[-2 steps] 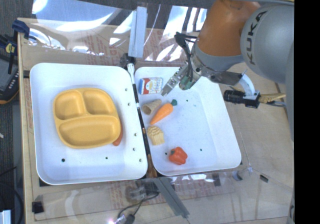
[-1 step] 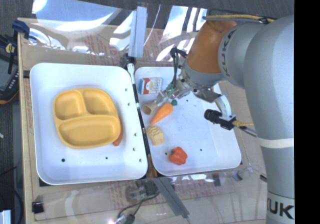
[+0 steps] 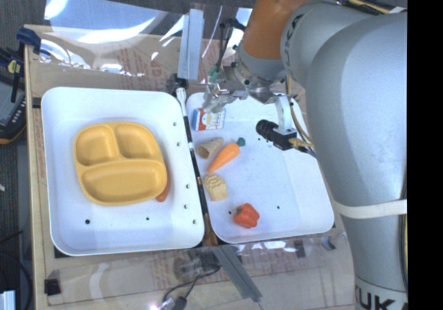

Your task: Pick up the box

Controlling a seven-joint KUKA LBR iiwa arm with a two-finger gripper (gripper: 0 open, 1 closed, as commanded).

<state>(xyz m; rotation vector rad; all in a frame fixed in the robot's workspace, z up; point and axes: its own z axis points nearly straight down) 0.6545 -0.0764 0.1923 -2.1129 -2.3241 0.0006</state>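
The box [image 3: 208, 120] is a small white carton with red and blue print. It lies in the far left corner of the right bin [image 3: 294, 194], close to the wall between the two bins. My gripper [image 3: 219, 98] hangs directly over the box's far edge and covers part of it. The grey arm with its orange band [image 3: 266, 21] reaches in from the right above the bin's far side.
In the right bin lie a tan cone-shaped piece [image 3: 210, 147], a carrot [image 3: 225, 156], a yellow ridged piece [image 3: 216, 187] and a red pepper [image 3: 246, 215]. The left bin [image 3: 52, 184] holds a yellow divided plate [image 3: 121, 162] with a small red item [image 3: 162, 196] at its edge.
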